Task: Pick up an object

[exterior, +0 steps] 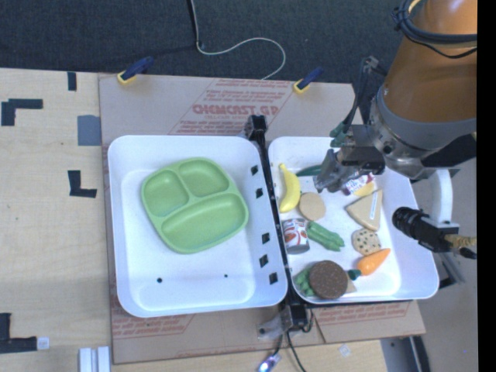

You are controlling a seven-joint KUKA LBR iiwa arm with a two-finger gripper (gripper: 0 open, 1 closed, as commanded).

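Gripper [335, 173] over right bin [418, 285] — grip state cannot be told; banana [289, 188] at its 9 o'clock, near.

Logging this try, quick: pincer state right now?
Pincer: over the right bin, near the banana; open or shut cannot be told; nothing seen held.

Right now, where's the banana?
In the right bin, by its left wall: banana above the can, left of the cookie.
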